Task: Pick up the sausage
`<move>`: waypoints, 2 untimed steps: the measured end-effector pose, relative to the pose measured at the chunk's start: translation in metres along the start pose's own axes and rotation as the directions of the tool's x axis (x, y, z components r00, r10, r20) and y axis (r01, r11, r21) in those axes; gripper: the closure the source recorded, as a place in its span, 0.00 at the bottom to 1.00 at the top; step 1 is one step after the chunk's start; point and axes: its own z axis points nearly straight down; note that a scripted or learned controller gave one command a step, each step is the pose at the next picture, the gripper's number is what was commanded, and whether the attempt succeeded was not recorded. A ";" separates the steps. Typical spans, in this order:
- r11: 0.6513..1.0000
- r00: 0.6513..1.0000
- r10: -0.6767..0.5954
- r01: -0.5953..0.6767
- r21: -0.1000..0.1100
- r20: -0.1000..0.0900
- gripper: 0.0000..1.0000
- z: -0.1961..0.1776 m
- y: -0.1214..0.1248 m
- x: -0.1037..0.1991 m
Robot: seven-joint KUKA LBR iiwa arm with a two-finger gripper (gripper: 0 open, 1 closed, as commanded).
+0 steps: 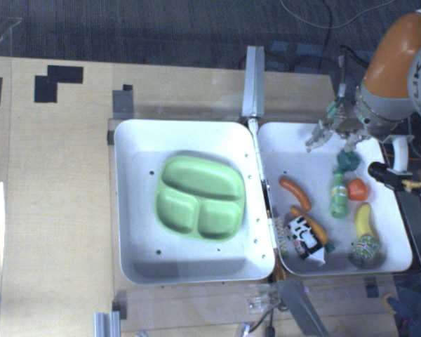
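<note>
The sausage (295,192), a short orange-red link, lies at a slant in the left half of the right bin (288,140). My gripper (334,139) hovers over the bin's back part, up and to the right of the sausage and well apart from it. Its fingers (317,137) are spread open with nothing between them.
Around the sausage in the right bin are an orange carrot-like piece (316,227), a black-and-white carton (304,239), a green bottle (339,195), a teal item (347,161), a red-orange fruit (357,189), a banana (364,220) and a green ball (365,252). The left bin (133,188) holds a green divided plate (200,196).
</note>
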 end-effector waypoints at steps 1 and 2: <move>0.990 0.990 -0.142 0.142 -0.007 0.001 0.00 0.104 -0.021 0.020; 0.976 0.976 -0.219 0.219 -0.008 0.003 0.00 0.103 -0.046 0.030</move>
